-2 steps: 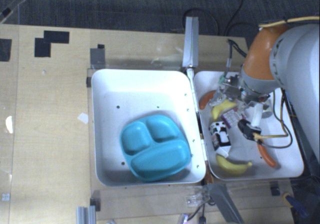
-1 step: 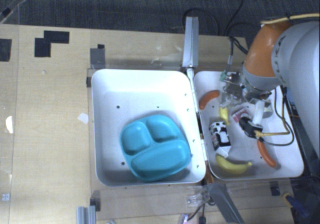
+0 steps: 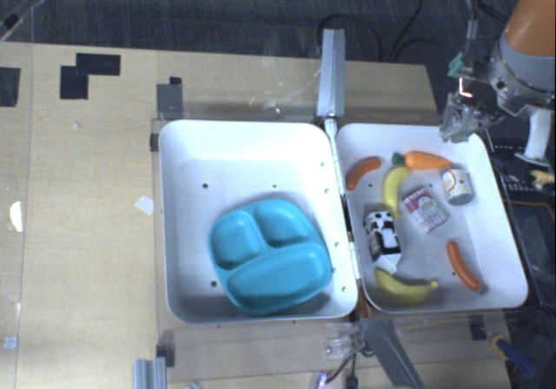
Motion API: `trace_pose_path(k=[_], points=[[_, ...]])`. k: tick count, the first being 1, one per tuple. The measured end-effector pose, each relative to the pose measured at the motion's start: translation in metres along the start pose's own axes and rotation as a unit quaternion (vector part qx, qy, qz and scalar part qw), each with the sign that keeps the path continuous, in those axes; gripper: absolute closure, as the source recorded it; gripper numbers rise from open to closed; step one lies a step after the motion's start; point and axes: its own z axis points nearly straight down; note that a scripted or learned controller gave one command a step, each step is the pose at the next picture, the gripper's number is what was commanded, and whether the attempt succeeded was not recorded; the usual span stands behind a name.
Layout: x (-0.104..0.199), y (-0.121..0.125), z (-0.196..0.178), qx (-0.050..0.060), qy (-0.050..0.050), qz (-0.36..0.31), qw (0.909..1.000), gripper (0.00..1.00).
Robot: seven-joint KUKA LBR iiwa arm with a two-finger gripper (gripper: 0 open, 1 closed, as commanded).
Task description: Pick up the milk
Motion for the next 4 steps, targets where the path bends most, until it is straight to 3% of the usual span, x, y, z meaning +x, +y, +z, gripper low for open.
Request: trace_pose_path(k=[1, 2, 3, 4], points=[[0.019, -0.004, -0.117, -0.001, 0.0, -0.123, 0.9924, 1.0], [0.055, 0.034, -0.116, -0.001, 0.0, -0.382, 0.9243, 1.0], [0.027, 0.067, -0.117, -0.002, -0.001, -0.53, 0.848, 1.0], [0.055, 0.048, -0.117, -0.002, 0.0, -0.713, 0.701, 1.0]])
